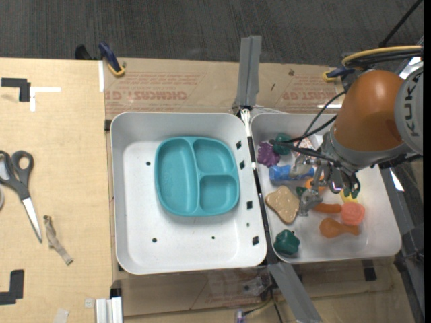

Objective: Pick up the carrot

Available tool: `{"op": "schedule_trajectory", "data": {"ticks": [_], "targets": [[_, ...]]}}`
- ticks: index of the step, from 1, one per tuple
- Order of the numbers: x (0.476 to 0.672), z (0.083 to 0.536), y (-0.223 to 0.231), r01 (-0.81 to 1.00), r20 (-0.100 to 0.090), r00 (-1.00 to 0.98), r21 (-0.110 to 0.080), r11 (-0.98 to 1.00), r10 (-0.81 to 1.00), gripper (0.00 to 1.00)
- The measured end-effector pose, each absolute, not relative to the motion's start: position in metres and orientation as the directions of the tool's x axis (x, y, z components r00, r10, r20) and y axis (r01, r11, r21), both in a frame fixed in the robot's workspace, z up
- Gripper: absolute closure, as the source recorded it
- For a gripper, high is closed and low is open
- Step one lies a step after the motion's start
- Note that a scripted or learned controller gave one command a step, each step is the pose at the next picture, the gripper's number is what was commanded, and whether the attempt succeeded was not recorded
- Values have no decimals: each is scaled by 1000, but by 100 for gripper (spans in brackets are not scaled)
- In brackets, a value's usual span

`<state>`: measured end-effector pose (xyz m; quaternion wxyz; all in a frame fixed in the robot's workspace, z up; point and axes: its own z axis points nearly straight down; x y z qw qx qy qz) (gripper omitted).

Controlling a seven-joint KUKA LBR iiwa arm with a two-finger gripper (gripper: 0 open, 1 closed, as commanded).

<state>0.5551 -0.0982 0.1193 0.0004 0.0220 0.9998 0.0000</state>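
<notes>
Carrot (329, 208) lies ungrasped in the right bin (377, 247), at four o'clock of the claw (311, 199), whose state I cannot tell.

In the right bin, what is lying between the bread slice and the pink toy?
In the camera view, the carrot lies between the bread slice and the pink toy, with the gripper just above its left end.

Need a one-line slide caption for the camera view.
KUKA end effector hovers over toy food in the right bin, near the carrot; teal divided plate sits in the left bin.
</notes>
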Motion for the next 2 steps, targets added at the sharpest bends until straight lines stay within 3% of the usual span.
{"op": "schedule_trajectory", "data": {"ticks": [1, 2], "targets": [[576, 93, -102, 71, -5, -997, 0, 997, 71, 0], [578, 104, -101, 68, -8, -998, -1, 998, 68, 100]]}}
